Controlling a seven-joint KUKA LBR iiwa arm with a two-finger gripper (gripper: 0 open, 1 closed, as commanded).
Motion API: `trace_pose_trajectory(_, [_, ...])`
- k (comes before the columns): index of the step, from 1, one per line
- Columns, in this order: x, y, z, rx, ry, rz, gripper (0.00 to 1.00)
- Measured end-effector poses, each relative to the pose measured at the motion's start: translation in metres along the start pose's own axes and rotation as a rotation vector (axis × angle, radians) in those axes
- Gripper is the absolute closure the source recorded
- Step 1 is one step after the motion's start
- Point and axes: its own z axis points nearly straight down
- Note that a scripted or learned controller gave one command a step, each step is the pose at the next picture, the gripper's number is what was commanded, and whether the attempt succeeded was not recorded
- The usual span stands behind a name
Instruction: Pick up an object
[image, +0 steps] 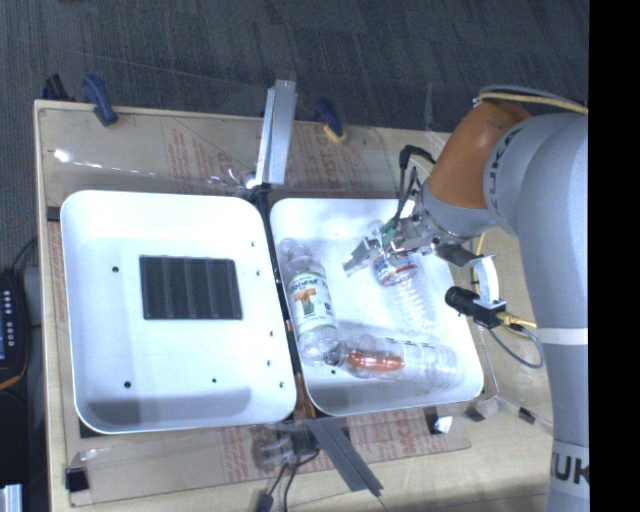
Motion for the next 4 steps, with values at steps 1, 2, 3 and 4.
trace_pose_trajectory(1, [0.006, -0.028, -0.023, 0.003, 0.002, -0.004, 0.0])
trace_pose_trajectory(2, [0.004, -0.004, 0.018, 0.001, 0.0, -0.117, 0.0])
trace_pose_trajectory(3, [0.0, 0.002, -0.038, 0.001, 0.0, -0.139, 0.0])
trace_pose_trajectory(4, [-0.004, 0.025, -0.018, -0.001, -0.001, -0.152, 0.0])
